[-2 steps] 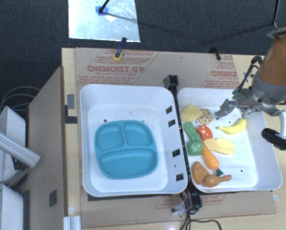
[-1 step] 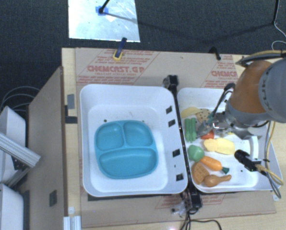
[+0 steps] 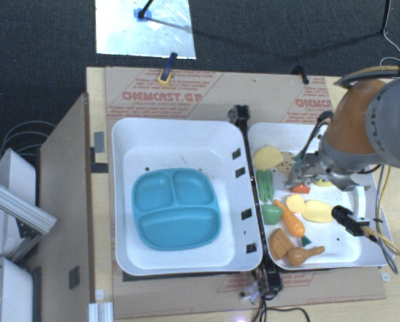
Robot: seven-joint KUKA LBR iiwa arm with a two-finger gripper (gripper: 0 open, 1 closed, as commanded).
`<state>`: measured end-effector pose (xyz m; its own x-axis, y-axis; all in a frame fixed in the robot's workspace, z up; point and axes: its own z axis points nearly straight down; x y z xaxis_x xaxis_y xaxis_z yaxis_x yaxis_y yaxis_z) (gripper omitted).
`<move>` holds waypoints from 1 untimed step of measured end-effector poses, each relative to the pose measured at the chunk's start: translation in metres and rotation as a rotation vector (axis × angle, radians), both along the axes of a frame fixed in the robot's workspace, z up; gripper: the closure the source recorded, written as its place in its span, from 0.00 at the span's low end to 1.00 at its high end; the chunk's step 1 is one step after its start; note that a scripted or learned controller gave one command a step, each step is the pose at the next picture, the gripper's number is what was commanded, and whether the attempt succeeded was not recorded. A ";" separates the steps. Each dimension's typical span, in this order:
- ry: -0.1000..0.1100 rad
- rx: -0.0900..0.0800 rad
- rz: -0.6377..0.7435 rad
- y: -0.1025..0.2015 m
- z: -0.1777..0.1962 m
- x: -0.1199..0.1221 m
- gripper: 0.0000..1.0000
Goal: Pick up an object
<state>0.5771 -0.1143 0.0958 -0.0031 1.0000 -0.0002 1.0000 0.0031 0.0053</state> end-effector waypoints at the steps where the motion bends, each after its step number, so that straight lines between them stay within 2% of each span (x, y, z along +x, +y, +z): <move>1: -0.007 0.002 0.009 0.068 0.095 0.016 1.00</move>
